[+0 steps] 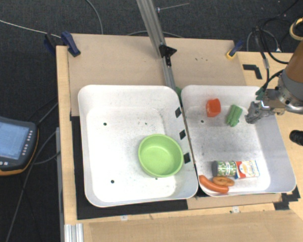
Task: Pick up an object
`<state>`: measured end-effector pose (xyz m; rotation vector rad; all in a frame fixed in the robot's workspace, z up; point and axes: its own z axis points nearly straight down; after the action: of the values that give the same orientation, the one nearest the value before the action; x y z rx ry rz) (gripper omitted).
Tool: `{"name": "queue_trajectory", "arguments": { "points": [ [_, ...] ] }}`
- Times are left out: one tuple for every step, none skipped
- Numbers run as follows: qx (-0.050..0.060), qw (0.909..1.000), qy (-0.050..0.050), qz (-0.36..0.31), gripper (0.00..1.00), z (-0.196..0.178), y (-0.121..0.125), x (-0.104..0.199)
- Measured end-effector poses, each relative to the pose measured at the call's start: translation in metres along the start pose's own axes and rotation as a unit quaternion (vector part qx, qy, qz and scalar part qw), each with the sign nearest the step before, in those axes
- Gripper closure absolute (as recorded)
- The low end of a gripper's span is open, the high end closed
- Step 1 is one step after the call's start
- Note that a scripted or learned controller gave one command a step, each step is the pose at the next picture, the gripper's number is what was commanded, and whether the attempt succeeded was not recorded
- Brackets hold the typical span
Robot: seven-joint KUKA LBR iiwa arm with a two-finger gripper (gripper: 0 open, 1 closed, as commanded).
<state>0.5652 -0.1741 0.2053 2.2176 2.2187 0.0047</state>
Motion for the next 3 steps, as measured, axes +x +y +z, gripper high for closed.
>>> {"name": "queue_trajectory", "arguments": {
  "points": [
    [0.002,1.0000,0.001,-0.003,1.00,-0.002,0.011,0.062],
    [0.003,1.0000,0.001,-0.002,1.00,-0.001,0.023,0.105],
    [0.003,1.0000,0.001,-0.002,1.00,0.002,0.030,0.159]
  ]
}}
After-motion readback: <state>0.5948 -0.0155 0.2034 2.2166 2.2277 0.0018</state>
